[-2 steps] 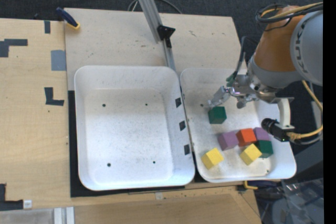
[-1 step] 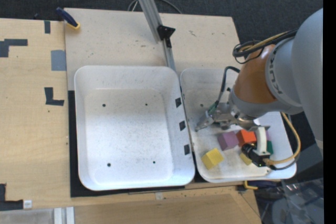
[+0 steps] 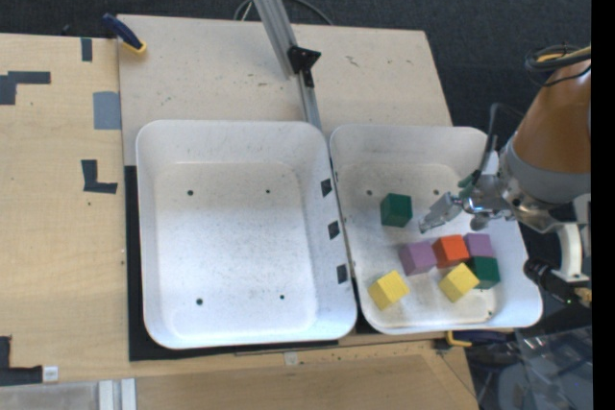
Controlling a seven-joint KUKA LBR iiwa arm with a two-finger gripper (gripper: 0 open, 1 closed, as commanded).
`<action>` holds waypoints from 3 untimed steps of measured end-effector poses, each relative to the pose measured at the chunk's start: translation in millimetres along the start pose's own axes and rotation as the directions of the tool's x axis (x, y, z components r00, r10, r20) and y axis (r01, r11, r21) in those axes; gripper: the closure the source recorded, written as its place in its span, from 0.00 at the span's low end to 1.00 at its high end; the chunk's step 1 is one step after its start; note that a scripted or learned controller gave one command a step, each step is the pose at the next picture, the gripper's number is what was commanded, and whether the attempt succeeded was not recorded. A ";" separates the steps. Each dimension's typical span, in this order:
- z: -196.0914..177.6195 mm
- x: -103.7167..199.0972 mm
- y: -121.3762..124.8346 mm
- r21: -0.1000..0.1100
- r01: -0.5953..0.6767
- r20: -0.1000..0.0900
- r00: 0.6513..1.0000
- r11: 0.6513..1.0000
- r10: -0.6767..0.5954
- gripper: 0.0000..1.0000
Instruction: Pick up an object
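Blocks lie clustered in the right bin [image 3: 423, 149], toward its 5 o'clock corner. The gripper [image 3: 444, 214] hovers above them, fingers apart and holding nothing (so this looks like the approach). Next it would need to descend onto one block. At the gripper's 9 o'clock sits the green cube [image 3: 395, 209]; at 6 o'clock, touching, the purple block [image 3: 417, 256] and orange cube [image 3: 450, 251]; below them two yellow cubes [image 3: 388, 288].
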State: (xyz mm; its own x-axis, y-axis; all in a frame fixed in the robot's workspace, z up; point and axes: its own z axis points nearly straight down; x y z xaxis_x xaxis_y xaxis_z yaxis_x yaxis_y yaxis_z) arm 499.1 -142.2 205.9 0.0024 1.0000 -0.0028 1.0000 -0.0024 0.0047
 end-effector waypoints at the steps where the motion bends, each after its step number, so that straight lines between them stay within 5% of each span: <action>1: 93.4 6.5 19.2 0.003 0.003 -0.003 1.000 1.000 -0.003 0.00; 2: 115.3 8.7 17.5 0.009 0.003 -0.003 1.000 1.000 -0.003 0.00; 3: 104.9 9.3 17.6 0.009 0.004 -0.005 1.000 1.000 -0.004 1.00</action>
State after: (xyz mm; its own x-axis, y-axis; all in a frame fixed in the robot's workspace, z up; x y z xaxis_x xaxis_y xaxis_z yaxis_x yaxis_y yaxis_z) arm 517.2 -133.2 101.0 -0.0014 1.0000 0.0019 1.0000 0.0014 -0.0039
